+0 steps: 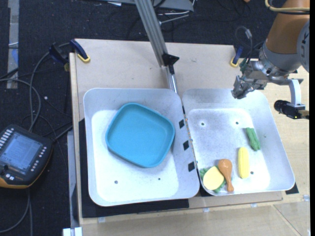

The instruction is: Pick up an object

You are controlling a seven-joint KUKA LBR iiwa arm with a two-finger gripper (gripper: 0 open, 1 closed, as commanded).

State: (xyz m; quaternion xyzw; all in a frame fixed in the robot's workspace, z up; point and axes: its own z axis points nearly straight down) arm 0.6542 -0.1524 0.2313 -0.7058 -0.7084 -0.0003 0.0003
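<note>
My gripper [240, 93] hangs over the far edge of the right bin [221, 117], above its back right part, with nothing seen between its fingers. In the right bin lie a green pod [253, 138], a yellow corn cob [243, 162], a brown drumstick [226, 169] and a yellow-green rounded piece [213, 179], all in the near half, well below the gripper. A blue square plate [140, 134] lies in the left bin [103, 176].
A slanted metal pole [153, 26] comes down to the gap between the bins. Clamps [80, 51] grip the bench's back corners. A handheld pendant [20, 154] lies on the floor at left, with cables around it.
</note>
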